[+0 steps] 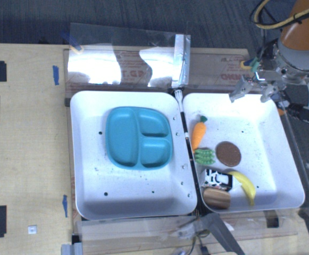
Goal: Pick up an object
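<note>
Here the gripper (256,89) hangs above the far rim of the right bin (282,142), its two fingers spread apart with nothing between them. The objects lie along that bin's left side, well apart from the gripper: a carrot (198,135) with its green top toward the far end, a green knobbly item (204,155) just below it, a brown disc (228,153) beside that, a banana (244,186), a black-and-white item (218,179), possibly a small carton, and a brown block (216,197) nearest the camera. The left bin (90,185) holds a blue divided tray (139,137).
</note>
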Motion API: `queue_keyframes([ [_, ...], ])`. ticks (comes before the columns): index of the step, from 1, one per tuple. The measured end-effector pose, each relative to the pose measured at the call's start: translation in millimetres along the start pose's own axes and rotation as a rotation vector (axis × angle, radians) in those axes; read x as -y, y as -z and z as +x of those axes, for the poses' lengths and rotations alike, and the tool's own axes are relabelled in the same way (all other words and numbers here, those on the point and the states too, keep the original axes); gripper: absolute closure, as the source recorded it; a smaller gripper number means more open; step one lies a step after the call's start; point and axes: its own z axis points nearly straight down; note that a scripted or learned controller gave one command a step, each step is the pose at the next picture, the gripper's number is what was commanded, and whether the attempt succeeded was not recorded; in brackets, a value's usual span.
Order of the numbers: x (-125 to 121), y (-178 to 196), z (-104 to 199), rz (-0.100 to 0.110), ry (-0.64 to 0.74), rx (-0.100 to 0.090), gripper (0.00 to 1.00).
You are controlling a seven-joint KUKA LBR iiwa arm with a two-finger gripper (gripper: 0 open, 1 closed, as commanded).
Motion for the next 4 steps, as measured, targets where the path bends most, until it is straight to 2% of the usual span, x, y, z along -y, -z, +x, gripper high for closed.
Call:
queue_keyframes([
  [1, 59, -119, 2, 0.007, 0.157, -0.001, 0.00],
  [2, 67, -175, -8, -0.007, 0.146, 0.001, 0.00],
  [3, 66, -164, -9, -0.011, 0.143, 0.002, 1.00],
  [4, 36, -40, 58, -0.014, 0.138, 0.000, 1.00],
])
